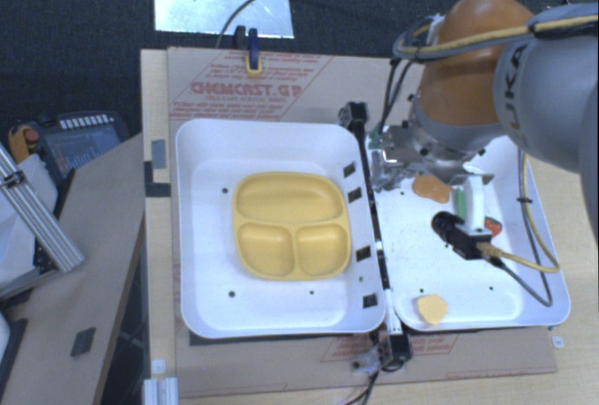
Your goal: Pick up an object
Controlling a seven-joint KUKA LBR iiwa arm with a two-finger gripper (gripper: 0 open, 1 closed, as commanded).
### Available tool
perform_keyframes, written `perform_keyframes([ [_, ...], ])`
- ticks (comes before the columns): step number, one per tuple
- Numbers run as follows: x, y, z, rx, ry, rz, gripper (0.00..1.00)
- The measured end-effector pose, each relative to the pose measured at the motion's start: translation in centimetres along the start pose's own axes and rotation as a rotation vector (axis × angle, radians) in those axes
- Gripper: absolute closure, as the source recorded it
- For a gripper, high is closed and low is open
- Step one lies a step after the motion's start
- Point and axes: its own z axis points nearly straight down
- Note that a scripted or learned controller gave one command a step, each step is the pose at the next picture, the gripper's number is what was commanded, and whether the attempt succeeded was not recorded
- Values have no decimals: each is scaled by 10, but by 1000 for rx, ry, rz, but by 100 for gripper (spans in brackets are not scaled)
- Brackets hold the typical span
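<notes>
Camera view, from above the bench: the brown board (281, 80) under both bins carried red print reading "CHEMCAST", followed by characters I could not make out. Grey letters on my arm (552, 85) were cut off by its curve.

My gripper (401, 162) hung over the back left corner of the right bin (468, 296), just beside the rim shared with the left bin (201, 207). My own wrist hid it, so I could not tell whether it was released or clenched.

A tan piece (432, 188) lay near me, with a green and white thing (465, 202) just beyond it. A yellow round piece (431, 308) sat against the front rim, well apart from both. Bare floor stretched between them. A yellow plate (290, 225) with three sections filled the middle of the left bin, leaving a clear margin all around.
</notes>
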Motion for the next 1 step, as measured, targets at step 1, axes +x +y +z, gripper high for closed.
perform_keyframes([
  [1,38,-32,10,2,-1,1,100],
])
